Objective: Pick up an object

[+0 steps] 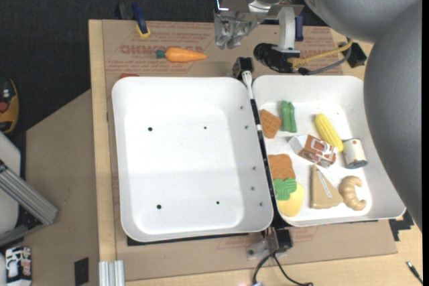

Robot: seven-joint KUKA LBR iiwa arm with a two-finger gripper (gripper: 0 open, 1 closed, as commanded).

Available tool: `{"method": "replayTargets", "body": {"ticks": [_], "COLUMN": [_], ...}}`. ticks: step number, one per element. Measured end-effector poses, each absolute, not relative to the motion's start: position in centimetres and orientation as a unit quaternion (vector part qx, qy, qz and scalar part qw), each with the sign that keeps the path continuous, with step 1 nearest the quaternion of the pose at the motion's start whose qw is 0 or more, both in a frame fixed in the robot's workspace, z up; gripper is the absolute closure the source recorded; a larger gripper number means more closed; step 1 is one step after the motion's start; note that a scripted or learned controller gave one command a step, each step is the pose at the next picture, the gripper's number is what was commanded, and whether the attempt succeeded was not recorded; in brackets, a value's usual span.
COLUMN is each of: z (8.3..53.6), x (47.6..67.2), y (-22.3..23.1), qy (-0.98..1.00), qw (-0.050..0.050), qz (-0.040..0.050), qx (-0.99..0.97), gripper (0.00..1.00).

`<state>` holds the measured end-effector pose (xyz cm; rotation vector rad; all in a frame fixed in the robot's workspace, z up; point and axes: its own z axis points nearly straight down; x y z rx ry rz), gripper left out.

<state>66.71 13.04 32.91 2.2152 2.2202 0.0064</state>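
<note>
I am looking down on the two white bins, and the layout is telling me where the work is. The left bin (181, 157) is sitting bare, while the right bin (348, 94) is carrying all the toy food: a corn cob (328, 131), a green pickle (288, 116), a small tin can (354, 153), a croissant (353, 191) and a wedge of cheese (322, 189), lying loose and close together, some touching. I am reading that as a stock bin and a drop bin.

One carrot (182, 55) is lying outside both bins on the cardboard, just beyond the left bin's far edge, well apart from the rest.

The arm is reaching in from the right, and the claw (231, 33) is hanging above the cardboard beyond the bins, near the carrot but to its right and not touching it. I am seeing nothing gripped in it. Whether it is spread or closed I cannot tell, since the metal parts are blurring together.
</note>
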Motion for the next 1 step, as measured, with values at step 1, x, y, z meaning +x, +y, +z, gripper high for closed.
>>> {"method": "replayTargets", "body": {"ticks": [1], "z": [26.89], "x": [63.71], "y": [20.19], "qy": [0.710], "qw": [-0.003], "qz": [-0.0030], "qx": [0.705], "gripper": [1.00]}}
